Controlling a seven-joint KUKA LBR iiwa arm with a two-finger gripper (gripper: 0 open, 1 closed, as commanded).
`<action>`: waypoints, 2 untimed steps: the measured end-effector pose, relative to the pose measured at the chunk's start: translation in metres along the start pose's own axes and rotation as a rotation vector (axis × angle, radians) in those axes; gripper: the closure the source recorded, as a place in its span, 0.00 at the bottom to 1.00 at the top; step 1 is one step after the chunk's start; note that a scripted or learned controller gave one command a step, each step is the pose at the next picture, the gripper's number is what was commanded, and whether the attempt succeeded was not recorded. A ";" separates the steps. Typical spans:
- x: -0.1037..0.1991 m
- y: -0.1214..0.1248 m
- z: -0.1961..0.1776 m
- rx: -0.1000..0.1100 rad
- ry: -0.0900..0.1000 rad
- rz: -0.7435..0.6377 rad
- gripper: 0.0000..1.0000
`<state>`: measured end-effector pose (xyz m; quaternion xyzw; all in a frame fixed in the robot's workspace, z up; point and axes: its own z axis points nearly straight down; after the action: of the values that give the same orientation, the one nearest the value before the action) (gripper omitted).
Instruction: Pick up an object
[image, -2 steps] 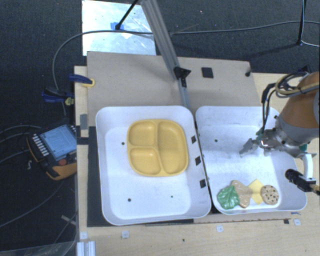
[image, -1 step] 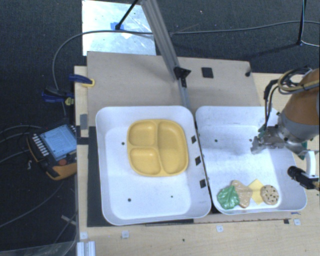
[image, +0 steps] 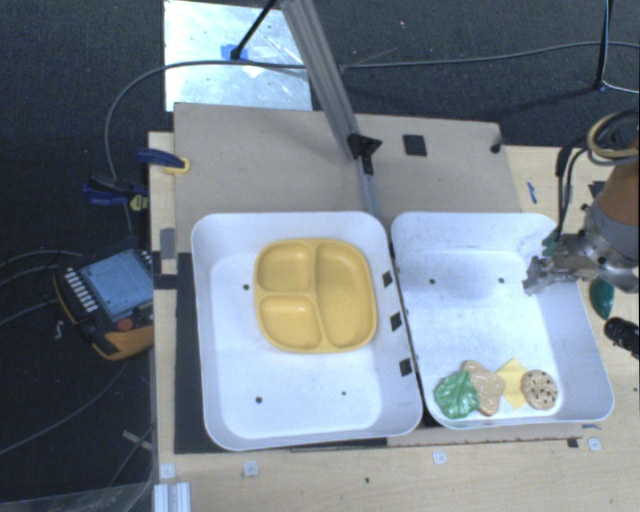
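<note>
1. Camera view: four small items are lying in a row along the near edge of the right bin (image: 480, 300), at the bottom of the view. From left to right they are a green leaf (image: 455, 394), a tan piece (image: 487, 386), a yellow wedge (image: 514, 380) and a speckled cookie (image: 540, 389).
2. These four are touching or overlapping one another, so the row is running left to right, close against the bin's near wall.
3. Farther up, the gripper (image: 538, 274) is hanging at the right bin's right rim, reaching in from the right. Whether it is open or closed I cannot tell; nothing is showing in its grasp.
4. The relation that matters: the row is lying below the gripper in the view, toward the camera, with bare bin floor in between. The cookie is sitting almost straight below the gripper, so it is the nearest candidate, I judge; the leaf is the farthest to the left.
5. Any pick is likely calling for travel toward the near wall and then a descent. The crowding and the wall could be spoiling a clean grip.
6. A yellow tray (image: 315, 296) is sitting in the left bin (image: 225, 400), well apart from the gripper.
</note>
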<state>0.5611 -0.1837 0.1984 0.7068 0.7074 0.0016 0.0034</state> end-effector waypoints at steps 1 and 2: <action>0.000 0.002 -0.035 0.001 0.001 -0.004 1.00; 0.053 0.020 -0.028 0.004 0.003 -0.010 1.00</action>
<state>0.5813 -0.1303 0.2262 0.7034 0.7108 0.0014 0.0009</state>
